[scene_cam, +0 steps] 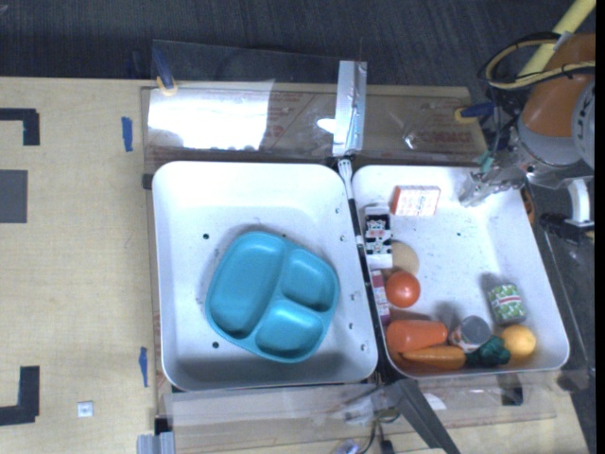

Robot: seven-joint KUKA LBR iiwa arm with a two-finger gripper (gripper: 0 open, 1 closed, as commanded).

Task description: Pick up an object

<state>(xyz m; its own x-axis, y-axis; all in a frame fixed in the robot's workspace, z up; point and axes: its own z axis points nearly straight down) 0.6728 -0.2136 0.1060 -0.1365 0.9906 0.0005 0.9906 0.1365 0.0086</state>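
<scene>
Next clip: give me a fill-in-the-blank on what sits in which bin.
1. The blue divided plate lies in the ____ bin.
2. The tomato lies in the ____ bin.
3. The pincer is above the right bin's ____ corner.
4. The lemon lies beside the ____ can.

Missing words: left; right; far right; green

Looking down on my bench [66,253]: pale wood surface, black corner marks at its left side, bits of blue tape near the bins. Two shallow white bins sit directly on it, side by side and touching along their inner rims. The left bin [175,282] is nearer the marked area; the right bin [544,282] lies toward the arm's side. Behind both bins I see clear plastic sheeting [246,112] lying flat.
</scene>
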